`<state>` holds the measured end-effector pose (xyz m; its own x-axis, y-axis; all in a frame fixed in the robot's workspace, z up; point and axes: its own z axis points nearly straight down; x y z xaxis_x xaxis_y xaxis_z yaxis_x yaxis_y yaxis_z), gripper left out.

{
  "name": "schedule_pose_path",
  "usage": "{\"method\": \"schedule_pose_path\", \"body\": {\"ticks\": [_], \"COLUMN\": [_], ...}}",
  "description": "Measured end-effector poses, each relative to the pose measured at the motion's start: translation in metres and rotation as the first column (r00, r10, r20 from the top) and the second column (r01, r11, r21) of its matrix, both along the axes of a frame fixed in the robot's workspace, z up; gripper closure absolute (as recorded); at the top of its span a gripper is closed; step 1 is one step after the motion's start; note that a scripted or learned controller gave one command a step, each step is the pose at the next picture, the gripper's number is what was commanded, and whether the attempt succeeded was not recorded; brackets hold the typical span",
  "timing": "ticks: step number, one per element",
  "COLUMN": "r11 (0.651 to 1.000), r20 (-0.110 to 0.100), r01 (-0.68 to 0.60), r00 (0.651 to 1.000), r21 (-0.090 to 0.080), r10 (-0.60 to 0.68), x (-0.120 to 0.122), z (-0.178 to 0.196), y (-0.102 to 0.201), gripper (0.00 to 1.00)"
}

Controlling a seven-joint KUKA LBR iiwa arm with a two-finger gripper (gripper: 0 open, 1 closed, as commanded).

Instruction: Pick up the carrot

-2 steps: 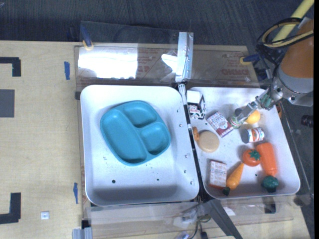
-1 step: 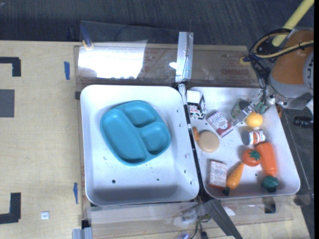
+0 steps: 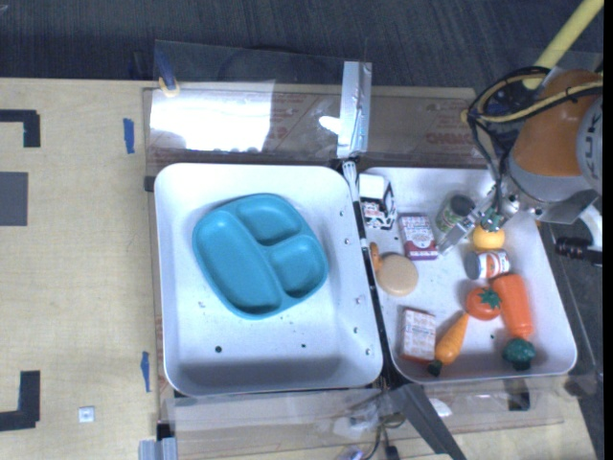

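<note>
Two white bins share our bench; the carrot [image 3: 515, 306] lies in the right bin [image 3: 560, 348], its length running twelve to six, at six o'clock from our gripper [image 3: 492, 217]; jaw state we cannot tell.

Pale wooden bench [image 3: 67, 286] under dark grey carpet floor [image 3: 287, 8] — evenly lit.

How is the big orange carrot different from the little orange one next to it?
The big carrot is fatter and redder orange; the little carrot is thinner and yellower. The big carrot has a dark green end, while the little carrot tilts the other way. Both lie in the right bin.
</note>
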<state>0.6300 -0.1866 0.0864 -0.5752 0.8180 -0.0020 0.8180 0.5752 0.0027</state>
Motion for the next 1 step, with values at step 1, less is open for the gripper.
{"method": "schedule_pose_path", "body": {"ticks": [1], "r11": [0.999], "r20": [0.008], "r01": [-0.04], "r00": [0.999], "r21": [-0.006], "r10": [0.04], "x": [-0.014], "z": [0.0568], "y": [-0.0391], "gripper": [0.0]}}
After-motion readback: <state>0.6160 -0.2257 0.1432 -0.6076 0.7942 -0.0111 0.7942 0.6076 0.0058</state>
